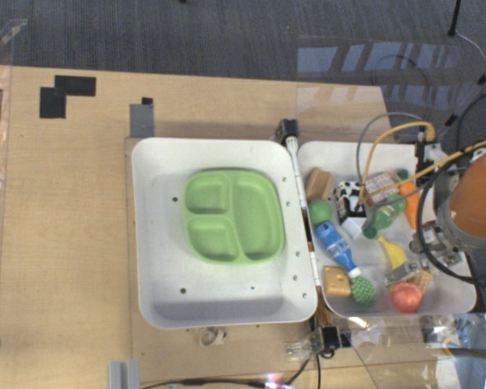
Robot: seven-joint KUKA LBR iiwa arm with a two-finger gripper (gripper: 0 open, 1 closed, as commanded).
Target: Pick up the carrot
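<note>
Reaching in from three o'clock, the grey arm with its orange band hangs over the right-hand shallow white bin; whether the gripper is open or closed cannot be told. An orange carrot lies at that bin's one o'clock corner, just beside a green bottle. Around the bin's middle sit a blue plastic bottle, a yellow banana and, toward five o'clock, a red-orange round fruit. At nine o'clock, the left-hand white bin holds a green three-compartment plate.
</note>
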